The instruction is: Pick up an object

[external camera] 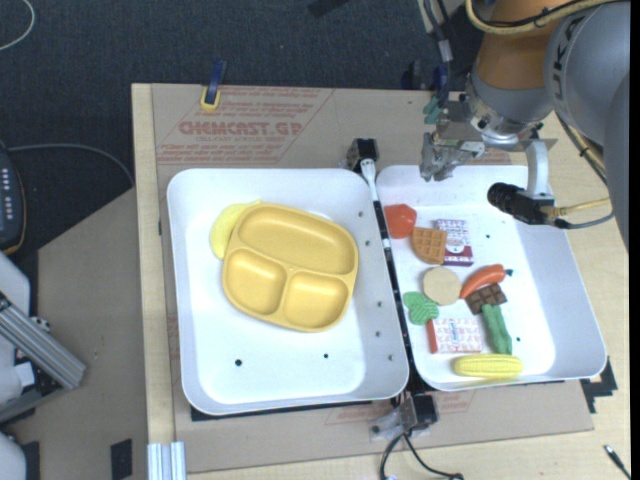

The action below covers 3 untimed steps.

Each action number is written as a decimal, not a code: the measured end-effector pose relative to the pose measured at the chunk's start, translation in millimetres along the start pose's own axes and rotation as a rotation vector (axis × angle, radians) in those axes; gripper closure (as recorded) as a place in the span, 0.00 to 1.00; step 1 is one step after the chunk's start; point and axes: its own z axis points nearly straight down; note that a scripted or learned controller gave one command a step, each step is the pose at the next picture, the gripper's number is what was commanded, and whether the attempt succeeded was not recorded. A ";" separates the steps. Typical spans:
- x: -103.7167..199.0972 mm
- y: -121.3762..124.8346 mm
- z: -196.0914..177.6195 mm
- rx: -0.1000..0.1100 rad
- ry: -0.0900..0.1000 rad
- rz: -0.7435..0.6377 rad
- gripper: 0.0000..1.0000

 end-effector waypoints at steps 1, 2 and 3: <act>-4.0 3.2 -0.7 -0.005 -0.002 0.003 1.00; -10.8 6.3 -3.2 -0.005 -0.002 0.004 1.00; -1.4 8.5 -19.6 -0.007 -0.002 0.002 1.00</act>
